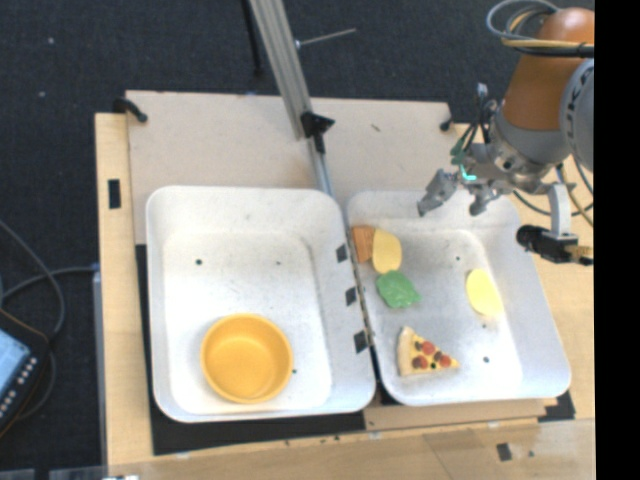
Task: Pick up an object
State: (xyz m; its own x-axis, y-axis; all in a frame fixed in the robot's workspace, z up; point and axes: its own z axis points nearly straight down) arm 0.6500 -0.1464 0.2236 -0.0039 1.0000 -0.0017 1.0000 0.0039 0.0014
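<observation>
The nearest candidate is the yellow oval piece point(484, 292), lying flat on the floor of the right bin point(545, 353), below the fingers point(456, 195) and slightly toward the arm's side. It looks like light toy food, thin and smooth, so it probably slides easily and offers little height; a pinch across its narrow width, pressed close to the bin floor, seems the safest hold. Further from the fingers, toward the divide between the bins, lie a yellow-and-orange piece point(380, 249), a green lumpy piece point(398, 289) and a pizza slice point(424, 353); the green one looks thicker and easier to grip. The fingers are spread apart with nothing between them, hovering over the right bin's far rim. A yellow bowl point(246, 357) sits in the left bin point(180, 218), well apart.
</observation>
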